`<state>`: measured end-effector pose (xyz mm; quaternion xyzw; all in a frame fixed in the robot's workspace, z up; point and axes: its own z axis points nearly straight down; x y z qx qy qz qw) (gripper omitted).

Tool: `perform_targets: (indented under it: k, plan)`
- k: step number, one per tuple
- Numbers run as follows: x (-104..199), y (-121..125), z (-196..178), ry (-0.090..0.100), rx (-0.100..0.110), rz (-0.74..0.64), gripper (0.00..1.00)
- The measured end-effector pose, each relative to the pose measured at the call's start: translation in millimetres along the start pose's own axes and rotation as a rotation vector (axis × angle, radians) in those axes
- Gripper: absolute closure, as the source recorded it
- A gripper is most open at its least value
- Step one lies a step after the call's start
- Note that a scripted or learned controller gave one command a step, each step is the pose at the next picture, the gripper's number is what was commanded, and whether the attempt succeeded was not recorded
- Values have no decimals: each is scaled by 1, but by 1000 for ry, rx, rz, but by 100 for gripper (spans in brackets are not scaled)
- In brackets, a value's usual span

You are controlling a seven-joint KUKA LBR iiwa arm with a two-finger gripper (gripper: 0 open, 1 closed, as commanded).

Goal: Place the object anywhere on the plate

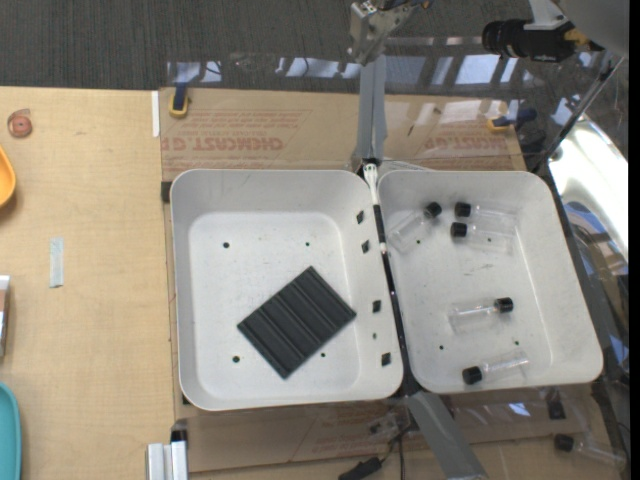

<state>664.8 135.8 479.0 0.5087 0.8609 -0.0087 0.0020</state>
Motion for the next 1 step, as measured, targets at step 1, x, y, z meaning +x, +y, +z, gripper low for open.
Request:
perform_targets:
  k: [1]
  plan:
    - [-1,1,-7,-2,3,0,100]
